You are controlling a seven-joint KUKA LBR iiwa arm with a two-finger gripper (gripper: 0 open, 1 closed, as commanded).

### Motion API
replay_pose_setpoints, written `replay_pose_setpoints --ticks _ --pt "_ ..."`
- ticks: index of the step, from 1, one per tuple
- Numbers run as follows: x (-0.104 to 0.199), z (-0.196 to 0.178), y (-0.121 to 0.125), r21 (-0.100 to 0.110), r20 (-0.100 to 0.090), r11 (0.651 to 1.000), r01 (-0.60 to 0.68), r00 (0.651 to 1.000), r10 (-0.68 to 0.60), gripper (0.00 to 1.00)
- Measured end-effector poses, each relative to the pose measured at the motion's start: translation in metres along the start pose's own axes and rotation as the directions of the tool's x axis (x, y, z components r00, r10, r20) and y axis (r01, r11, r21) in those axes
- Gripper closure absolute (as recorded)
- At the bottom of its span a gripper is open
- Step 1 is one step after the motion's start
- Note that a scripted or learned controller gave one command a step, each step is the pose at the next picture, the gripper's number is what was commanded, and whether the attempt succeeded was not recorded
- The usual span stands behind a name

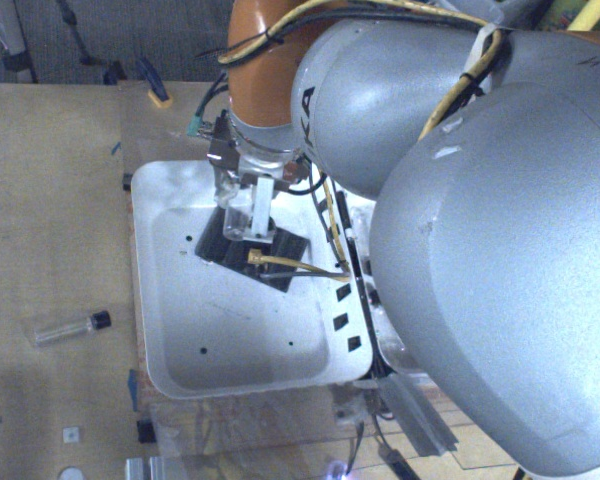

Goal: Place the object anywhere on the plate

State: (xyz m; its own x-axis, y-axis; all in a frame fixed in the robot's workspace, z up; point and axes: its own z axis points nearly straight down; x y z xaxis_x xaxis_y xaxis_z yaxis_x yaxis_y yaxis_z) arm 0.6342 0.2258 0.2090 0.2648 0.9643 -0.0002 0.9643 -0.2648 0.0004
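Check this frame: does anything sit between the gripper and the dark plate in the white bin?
Nothing visible does. The gripper hangs directly over the dark plate in the white bin. A thin brass-coloured rod lies across the plate, beside the fingers, not beneath them.

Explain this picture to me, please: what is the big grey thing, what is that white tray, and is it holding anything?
The big grey shape is a robot arm, with an orange band just above its wrist. One fixed camera looks down on the bench at a slant, and the arm reaches in from the right, so it hides much of the scene. At its tip is a gripper with two fingers, hanging low over a shallow white bin. In the bin lies a flat dark plate, and on it a thin brass-coloured stick. Whether the fingers grip anything is unclear. Outside the bin, a small clear tube with a black cap lies on the bench.
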Motion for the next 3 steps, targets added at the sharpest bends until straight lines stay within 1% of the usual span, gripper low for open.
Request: replay_pose_setpoints --ticks 1,2,3 --pt "0.009 0.057 0.030 0.000 0.000 0.929 -0.370 0.929 0.370 1.00" --pt "0.003 -0.002 0.021 0.001 -0.003 0.574 -0.819 0.574 0.819 1.00" --pt "-0.005 -0.172 0.016 0.002 0.003 0.908 -0.419 0.908 0.419 1.00"
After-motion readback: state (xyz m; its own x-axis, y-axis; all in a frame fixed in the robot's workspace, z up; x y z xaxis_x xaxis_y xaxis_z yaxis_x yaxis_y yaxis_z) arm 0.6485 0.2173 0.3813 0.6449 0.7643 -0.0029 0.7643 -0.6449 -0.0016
